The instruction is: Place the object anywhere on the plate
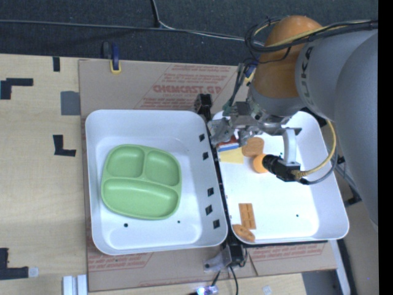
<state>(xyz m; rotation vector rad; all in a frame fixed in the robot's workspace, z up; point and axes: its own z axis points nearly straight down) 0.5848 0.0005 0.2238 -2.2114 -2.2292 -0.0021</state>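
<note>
Where the right bin (319, 223) meets its near rim, you see a tan waffle piece (247, 215) with a smaller brown bit (244, 232) at the very edge; most of that bin's near floor is bare white. Farther in, a yellow block (232, 157), a tan lump (252, 146) and an orange ball (260, 163) crowd the bin's far left corner, close to the divider between the bins. The gripper (249, 128) hangs just over that cluster, under the arm (288, 72); you cannot tell how wide the fingers stand or whether they hold anything. In the left bin (98, 125), the green plate (142, 181) lies toward the left, its three compartments bare, with white floor open on its right and far sides. Beyond the bins, red print on the cardboard (166, 82) reads "CHEMCAST".
</note>
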